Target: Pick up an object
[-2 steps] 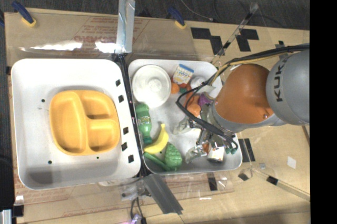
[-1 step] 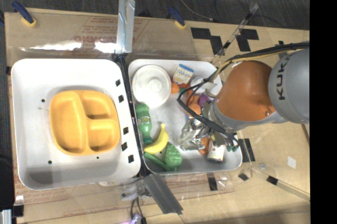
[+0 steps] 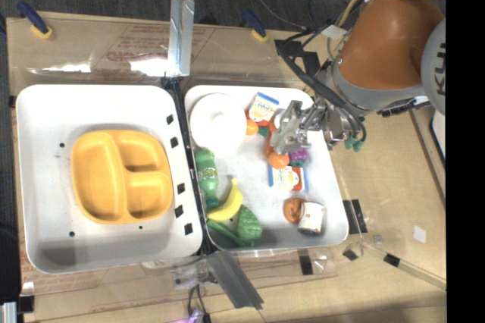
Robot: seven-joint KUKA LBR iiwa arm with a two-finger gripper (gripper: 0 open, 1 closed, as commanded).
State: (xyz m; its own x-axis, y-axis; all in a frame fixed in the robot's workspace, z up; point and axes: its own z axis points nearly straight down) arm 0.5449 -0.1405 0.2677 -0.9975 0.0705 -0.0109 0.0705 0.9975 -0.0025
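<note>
Green toy vegetable [image 3: 244,225] at right bin's [image 3: 333,196] front edge, banana [image 3: 227,206] beside it. My claw [image 3: 286,138] low over orange toy [image 3: 277,159] mid-bin; finger spread — cannot tell. Yellow divided plate [image 3: 121,176] in left bin [image 3: 38,162].

two white bins: left bin [image 3: 38,162] at 9 o'clock, right bin [image 3: 333,192] toward 4. yellow divided tray [image 3: 121,176] in the left one. in the right: white round plate [image 3: 216,120] at its 11 o'clock, blue-and-white carton [image 3: 263,106] at 12, orange and purple bits [image 3: 288,158] at centre, yellow banana [image 3: 227,206] and green pieces [image 3: 244,227] at 7, green bottle [image 3: 206,176] at 9, brown-and-white item [image 3: 303,214] at 5. metallic grey gripper [image 3: 288,133]; orange band [image 3: 386,33] at 2 o'clock.
</note>
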